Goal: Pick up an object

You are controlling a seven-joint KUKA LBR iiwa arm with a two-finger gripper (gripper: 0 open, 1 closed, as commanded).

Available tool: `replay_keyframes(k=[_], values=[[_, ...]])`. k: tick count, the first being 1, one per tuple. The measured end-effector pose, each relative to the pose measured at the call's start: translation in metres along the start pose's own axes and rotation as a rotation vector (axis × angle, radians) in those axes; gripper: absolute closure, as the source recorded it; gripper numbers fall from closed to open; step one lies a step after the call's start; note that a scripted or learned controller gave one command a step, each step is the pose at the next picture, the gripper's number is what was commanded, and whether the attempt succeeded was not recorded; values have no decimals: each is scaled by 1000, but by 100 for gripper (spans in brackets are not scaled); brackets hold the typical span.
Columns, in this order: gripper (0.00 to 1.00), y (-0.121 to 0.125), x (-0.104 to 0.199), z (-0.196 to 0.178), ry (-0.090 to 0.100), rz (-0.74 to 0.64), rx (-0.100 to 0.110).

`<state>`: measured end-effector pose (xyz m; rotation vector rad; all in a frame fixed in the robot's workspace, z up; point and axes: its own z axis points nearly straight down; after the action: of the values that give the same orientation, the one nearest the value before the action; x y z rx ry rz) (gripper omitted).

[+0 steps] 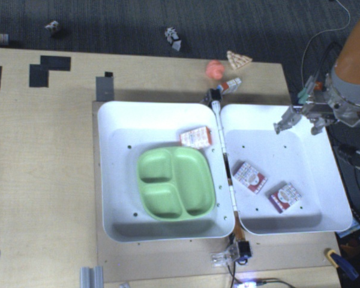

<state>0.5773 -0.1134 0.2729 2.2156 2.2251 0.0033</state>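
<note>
Two red-white cartons (249,177) — labels illegible

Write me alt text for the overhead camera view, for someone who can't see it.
A grey robot arm's hand hovers over the right shallow white bin, which holds two small red-and-white cartons. The left shallow white bin holds a green divided plastic tray and a third carton.

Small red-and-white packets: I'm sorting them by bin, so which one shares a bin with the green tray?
The packet touching the green tray's far edge, in the left bin; the other two lie in the right bin.
</note>
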Motion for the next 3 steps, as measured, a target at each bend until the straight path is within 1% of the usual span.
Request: replay_keyframes(k=[1, 2, 3], values=[[0, -90, 18, 114, 0, 2, 2], [0, -76, 14, 183, -5, 4, -12], [100, -72, 13, 172, -10, 2, -25]])
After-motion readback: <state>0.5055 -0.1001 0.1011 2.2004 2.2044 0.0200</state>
